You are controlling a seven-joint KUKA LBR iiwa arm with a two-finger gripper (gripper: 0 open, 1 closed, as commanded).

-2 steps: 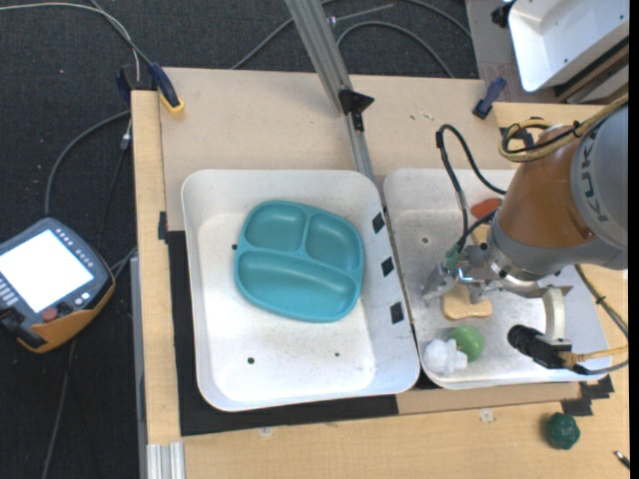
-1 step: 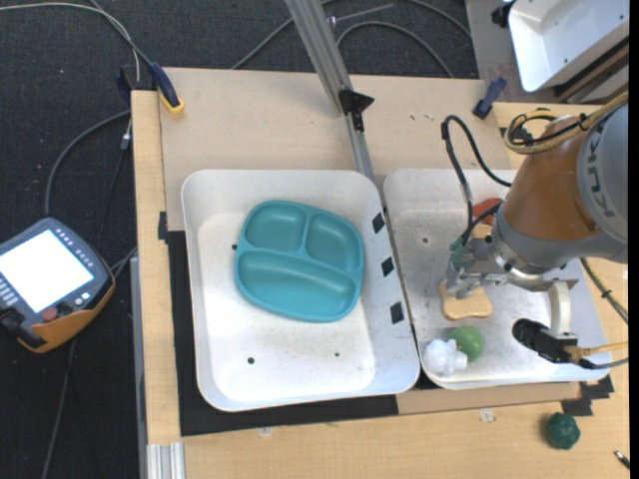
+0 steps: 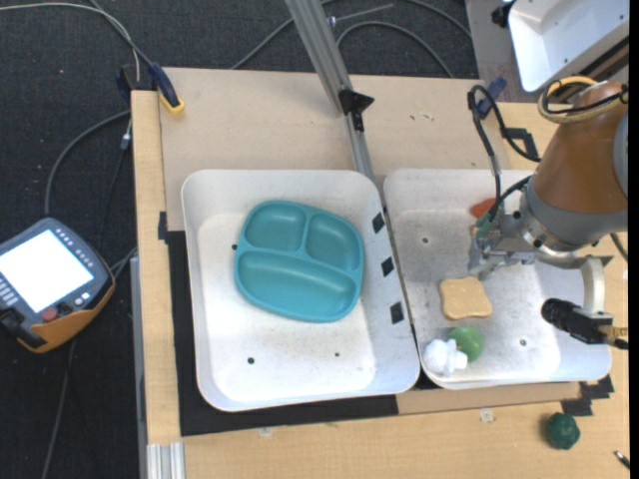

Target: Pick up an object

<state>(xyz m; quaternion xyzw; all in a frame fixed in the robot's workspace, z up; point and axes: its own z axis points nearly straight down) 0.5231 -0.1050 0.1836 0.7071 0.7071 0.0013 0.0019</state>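
Arm [image 3: 584, 173] is reaching in from the right edge of the view, its orange band sitting above the grey wrist and its lower end pointing down and leftward into the right bin [image 3: 429, 198]. Gripper [image 3: 491, 257] is hanging low over the middle of that bin's floor; whether anything is sitting between the jaws cannot be told, since the metal parts are blurring together at this size.

Tan slice of toast [image 3: 466, 298] is lying flat on the bin floor just below the gripper, apart from it. Green object [image 3: 467, 342] and white object [image 3: 442, 356] are touching each other near the front rim of the same bin. A small red-orange item [image 3: 483, 208] is showing partly behind the gripper's cable.

Teal divided plate [image 3: 299, 259] is resting in the left bin [image 3: 215, 367], three compartments facing up. A dark green ball [image 3: 562, 429] is sitting on the bench outside the bins, at the front right. A handheld pendant [image 3: 45, 282] with a lit screen is lying on the floor at far left; any writing on it is too small to read
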